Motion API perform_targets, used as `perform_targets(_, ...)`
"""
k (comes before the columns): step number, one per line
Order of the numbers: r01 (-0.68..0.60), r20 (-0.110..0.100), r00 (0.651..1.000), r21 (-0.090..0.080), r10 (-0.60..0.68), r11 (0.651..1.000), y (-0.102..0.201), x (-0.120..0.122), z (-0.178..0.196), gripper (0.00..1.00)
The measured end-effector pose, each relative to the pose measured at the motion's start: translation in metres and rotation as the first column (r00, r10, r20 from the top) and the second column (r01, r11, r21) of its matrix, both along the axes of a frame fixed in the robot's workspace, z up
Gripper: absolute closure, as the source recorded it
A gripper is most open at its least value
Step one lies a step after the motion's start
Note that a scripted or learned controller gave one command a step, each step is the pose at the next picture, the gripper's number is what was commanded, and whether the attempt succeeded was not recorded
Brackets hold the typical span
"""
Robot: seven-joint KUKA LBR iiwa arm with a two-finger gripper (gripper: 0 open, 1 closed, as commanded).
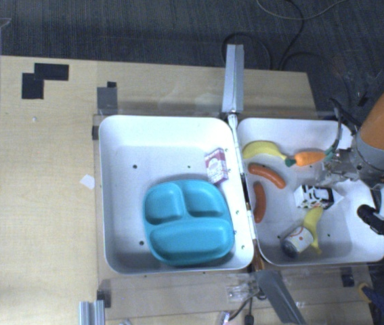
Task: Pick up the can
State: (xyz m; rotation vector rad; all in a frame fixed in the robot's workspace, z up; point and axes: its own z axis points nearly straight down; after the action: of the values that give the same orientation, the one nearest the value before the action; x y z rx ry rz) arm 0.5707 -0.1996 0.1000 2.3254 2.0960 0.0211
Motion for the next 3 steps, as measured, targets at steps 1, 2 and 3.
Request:
perform_targets(1,0.331,-0.013,0.944,-0.001,-0.331,0.944,0.005,0.002,0.125,1.0)
perform_targets(2,0.684,-0.015,0.73,0.0,-0.684,0.73,0.01,0.038,0.114,1.0)
perform_targets(3,0.524,-0.013,0.852,0.0,-0.524,0.852,0.045,0.038,0.159,1.0)
